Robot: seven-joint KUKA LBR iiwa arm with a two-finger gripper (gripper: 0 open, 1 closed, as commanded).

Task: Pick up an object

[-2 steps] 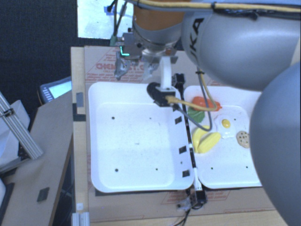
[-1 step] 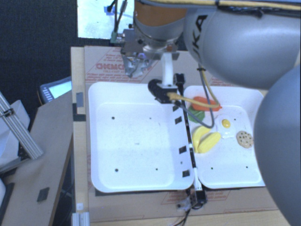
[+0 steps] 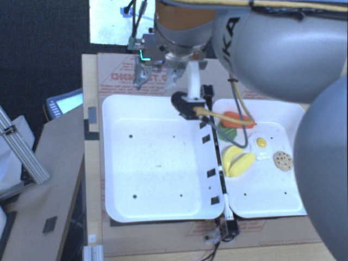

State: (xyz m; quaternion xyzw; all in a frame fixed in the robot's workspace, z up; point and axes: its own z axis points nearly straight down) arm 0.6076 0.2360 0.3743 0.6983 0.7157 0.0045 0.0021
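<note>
My gripper (image 3: 156,79) hangs over the cardboard just beyond the far rim of the left bin (image 3: 117,162). Its two fingers (image 3: 141,80) stand apart, open, with nothing between them. The right bin (image 3: 272,203) holds a yellow banana (image 3: 238,162), a round cookie (image 3: 282,160), a fried egg (image 3: 261,143), an orange carrot (image 3: 237,117) and a green piece (image 3: 228,134). All of these lie well to the right of the gripper, past the divider between the bins.
The big grey arm covers the upper right of the view and the right bin's far corner. A yellow cable loops down over the carrot and the green piece. Grey equipment stands off the bench at the left.
</note>
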